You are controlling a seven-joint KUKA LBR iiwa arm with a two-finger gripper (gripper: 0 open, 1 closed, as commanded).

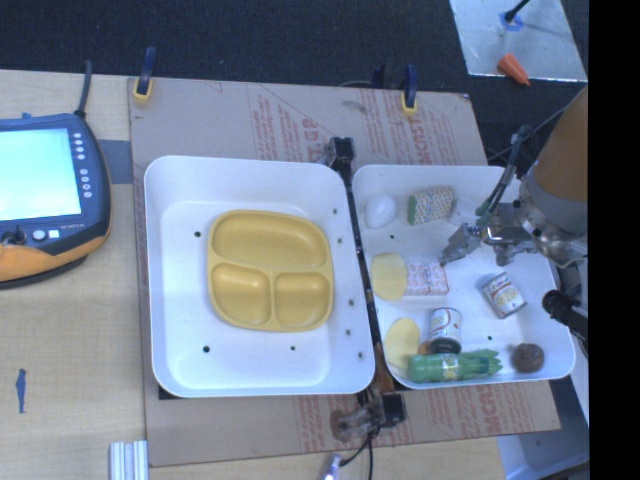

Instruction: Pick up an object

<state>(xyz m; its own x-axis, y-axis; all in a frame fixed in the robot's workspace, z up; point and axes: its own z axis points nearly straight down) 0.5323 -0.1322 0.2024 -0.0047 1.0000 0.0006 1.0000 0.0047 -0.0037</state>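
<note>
Two white bins sit side by side on the table. The left bin holds a yellow divided tray at its middle. The right bin is the crowded one. Taking its centre as the clock's hub: a white lump lies at about ten o'clock, a speckled packet at eleven, a pale yellow piece at nine with a pink-and-white packet touching its right side. A second yellow piece sits at seven, a small can just beside it near six, and a green bottle lies on its side along the bottom wall. A brown ball rests at five o'clock, and a small silver can lies tilted at three.

The arm comes in from three o'clock, and its gripper hangs over the upper right part of that bin, between the speckled packet and the silver can. Its fingers stand spread apart with nothing between them; bare bin floor shows below.

At nine o'clock on the table, well apart from the bins, rests a control pendant with a bright screen.
</note>
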